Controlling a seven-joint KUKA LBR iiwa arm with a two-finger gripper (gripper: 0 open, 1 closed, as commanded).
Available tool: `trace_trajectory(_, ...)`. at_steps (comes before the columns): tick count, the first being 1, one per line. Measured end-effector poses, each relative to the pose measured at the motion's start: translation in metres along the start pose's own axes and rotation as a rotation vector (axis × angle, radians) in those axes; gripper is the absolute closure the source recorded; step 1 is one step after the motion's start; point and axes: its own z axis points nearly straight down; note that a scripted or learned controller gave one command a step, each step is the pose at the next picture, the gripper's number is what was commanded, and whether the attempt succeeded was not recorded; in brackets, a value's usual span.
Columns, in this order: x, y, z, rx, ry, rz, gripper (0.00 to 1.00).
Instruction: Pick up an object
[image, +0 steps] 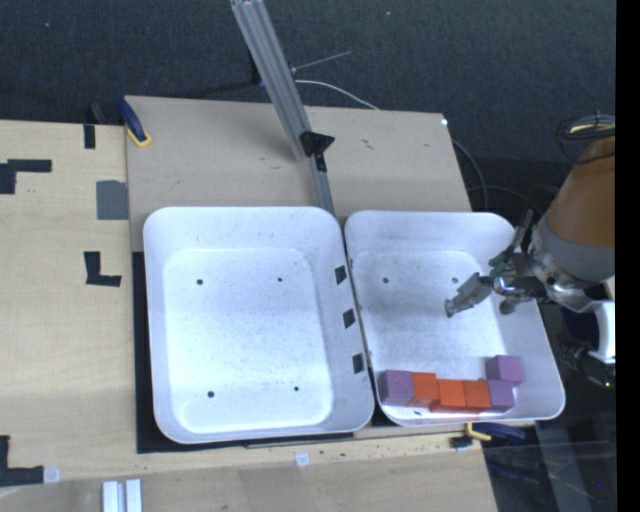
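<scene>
My grey two-finger pincer (478, 296) hangs parted and holding nothing above the right white plastic bin (420, 232), because the purple and orange foam blocks (452, 388) sit crowded against its near wall.

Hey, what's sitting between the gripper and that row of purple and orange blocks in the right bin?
Nothing: the camera view shows bare white bin floor between the gripper and the blocks along the near wall.
</scene>
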Motion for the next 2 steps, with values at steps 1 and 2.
trace_trajectory(1, 0.113, 0.015, 0.037, 0.004, 0.002, -0.006, 0.0)
trace_trajectory(2, 0.199, 0.034, 0.036, 0.0, 0.001, -0.008, 0.0)
